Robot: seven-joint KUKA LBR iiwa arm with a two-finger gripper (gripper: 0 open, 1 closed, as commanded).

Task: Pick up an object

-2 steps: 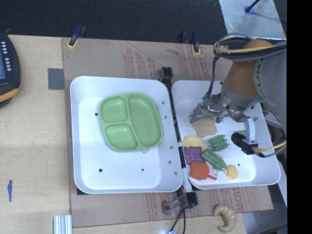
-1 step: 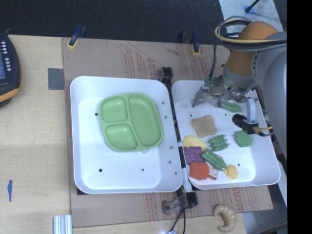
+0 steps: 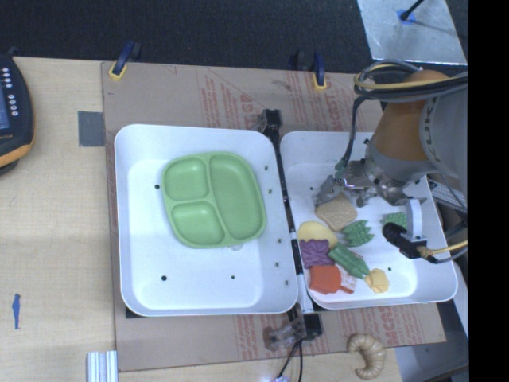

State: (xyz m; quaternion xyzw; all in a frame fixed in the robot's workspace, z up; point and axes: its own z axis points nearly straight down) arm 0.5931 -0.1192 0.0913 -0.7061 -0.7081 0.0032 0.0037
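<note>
- Camera view: the grey two-finger gripper [image 3: 343,191] hangs low in the right white bin [image 3: 433,291], fingers spread apart, nothing between them.
- Closest target looks like the tan toast-shaped slice [image 3: 336,212], just at its 6 o'clock, lying flat, long axis running roughly 2 to 8.
- Tight spot: the yellow lemon-like piece [image 3: 315,231] and green leafy toy [image 3: 357,232] crowd it. The green divided plate [image 3: 214,198] sits well apart at 9.

Glossy green plastic plate [image 3: 214,198], smooth white bins [image 3: 135,213], cardboard underlay [image 3: 199,94].
</note>
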